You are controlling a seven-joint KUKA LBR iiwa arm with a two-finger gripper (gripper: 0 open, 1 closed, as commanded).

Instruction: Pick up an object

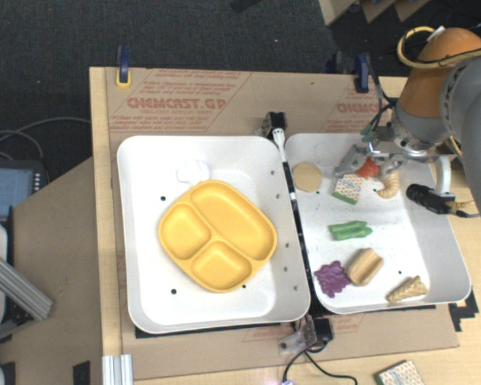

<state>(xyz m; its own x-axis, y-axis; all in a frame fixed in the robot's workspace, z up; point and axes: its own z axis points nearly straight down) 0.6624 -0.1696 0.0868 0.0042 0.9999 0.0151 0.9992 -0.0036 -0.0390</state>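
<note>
The gripper hovers low at the far end of the right bin, over a small red object. Finger opening and any hold on the object cannot be determined. The object lies just right of the patterned block, between it and a tan piece. It is probably light, rigid toy plastic, possibly slippery. Grasp across its narrow width, clear of both neighbours.

Red print "CHEMCAST GP" on the brown protective paper of the bench board, repeated in rows, partly seen again at right, smaller lines unreadable
</note>
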